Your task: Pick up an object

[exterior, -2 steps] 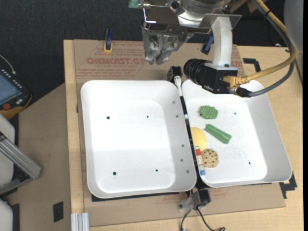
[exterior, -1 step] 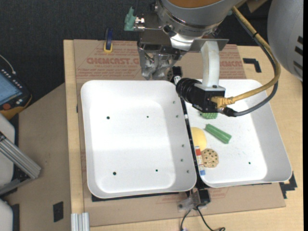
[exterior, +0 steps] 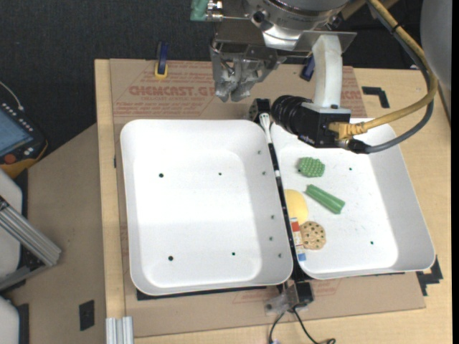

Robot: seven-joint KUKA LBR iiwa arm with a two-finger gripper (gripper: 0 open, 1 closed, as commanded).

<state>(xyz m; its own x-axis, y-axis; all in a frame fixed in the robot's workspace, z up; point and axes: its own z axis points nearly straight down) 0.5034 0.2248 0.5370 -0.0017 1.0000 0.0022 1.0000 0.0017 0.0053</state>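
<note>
My gripper [exterior: 237, 84] hangs high over the back edge of the bench, above the far rim of the left bin [exterior: 143, 149], with its metal fingers close together and nothing seen between them. In the right bin [exterior: 401, 213] lie a round green studded piece [exterior: 311, 167], a green bar [exterior: 325, 198], a yellow lemon-like piece [exterior: 295, 205] and a tan cookie [exterior: 312, 235] near the divider.
A black camera unit with a yellow cable [exterior: 315, 124] overhangs the right bin's back left corner. A blue clamp [exterior: 162, 60] sits on the cardboard base at the back. The bins meet along a black divider [exterior: 276, 178].
</note>
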